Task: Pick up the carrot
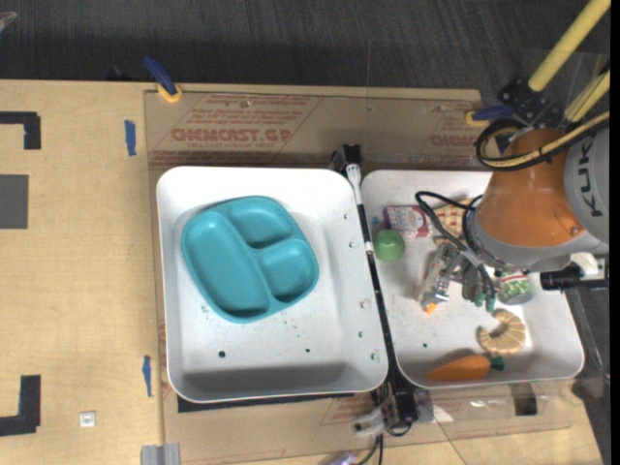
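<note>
1. The grey arm with its orange band [528,206] is reaching in from the right and hanging over the middle of the right bin [567,356], where the loose items are lying.
2. The gripper [455,277] is pointing down among those items, near the bin floor. It is too cluttered and too small to read, so I cannot tell its state, and nothing is visibly sitting in it.
3. The carrot [460,367] is lying flat along the near wall of the right bin, its orange body stretching left and its green tip at the right end. It is resting apart from the gripper, nearer to us, so it is probably not yet being grasped.
4. A round pretzel-like pastry [503,331] is sitting just beyond the carrot's green end, close enough to be getting in the way of a descent there.
5. A green ball [388,246] is resting against the left wall of the right bin, and a pink-and-white packet [407,220] is lying just beyond it, both well apart from the carrot.
6. The left bin [329,356] is holding a teal divided plate [250,255], playing no part in this step.
7. Judging from this, the gripper is needing to shift toward the near wall, and that wall is leaving little room.
</note>
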{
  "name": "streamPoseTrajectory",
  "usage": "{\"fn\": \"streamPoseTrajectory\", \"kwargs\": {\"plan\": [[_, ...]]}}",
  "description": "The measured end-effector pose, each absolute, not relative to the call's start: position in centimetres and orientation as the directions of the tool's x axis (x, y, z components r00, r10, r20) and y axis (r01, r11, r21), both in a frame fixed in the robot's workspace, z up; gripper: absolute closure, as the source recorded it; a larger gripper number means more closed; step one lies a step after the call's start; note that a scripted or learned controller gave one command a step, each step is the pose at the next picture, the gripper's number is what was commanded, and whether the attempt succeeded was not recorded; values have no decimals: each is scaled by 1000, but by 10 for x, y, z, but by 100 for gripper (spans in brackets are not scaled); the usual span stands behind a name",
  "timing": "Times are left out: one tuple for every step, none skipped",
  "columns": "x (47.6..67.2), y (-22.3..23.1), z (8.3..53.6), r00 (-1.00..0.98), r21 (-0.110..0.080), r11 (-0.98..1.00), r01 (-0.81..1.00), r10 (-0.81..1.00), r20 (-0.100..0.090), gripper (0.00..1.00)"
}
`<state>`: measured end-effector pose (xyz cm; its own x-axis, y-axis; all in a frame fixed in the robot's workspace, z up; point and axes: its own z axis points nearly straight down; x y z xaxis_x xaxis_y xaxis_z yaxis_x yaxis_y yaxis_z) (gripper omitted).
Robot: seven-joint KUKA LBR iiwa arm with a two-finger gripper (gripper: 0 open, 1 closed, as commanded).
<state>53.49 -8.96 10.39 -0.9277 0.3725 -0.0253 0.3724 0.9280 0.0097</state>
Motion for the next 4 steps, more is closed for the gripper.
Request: {"fn": "streamPoseTrajectory", "kwargs": {"plan": [[534, -89, 103, -928, 9, 928, 373, 373, -23, 0], [537, -89, 114, -928, 11, 928, 371, 372, -32, 100], [488, -95, 92, -977, 5, 978, 210, 210, -27, 100], [555, -91, 92, -867, 8, 867, 499, 499, -16, 100]]}}
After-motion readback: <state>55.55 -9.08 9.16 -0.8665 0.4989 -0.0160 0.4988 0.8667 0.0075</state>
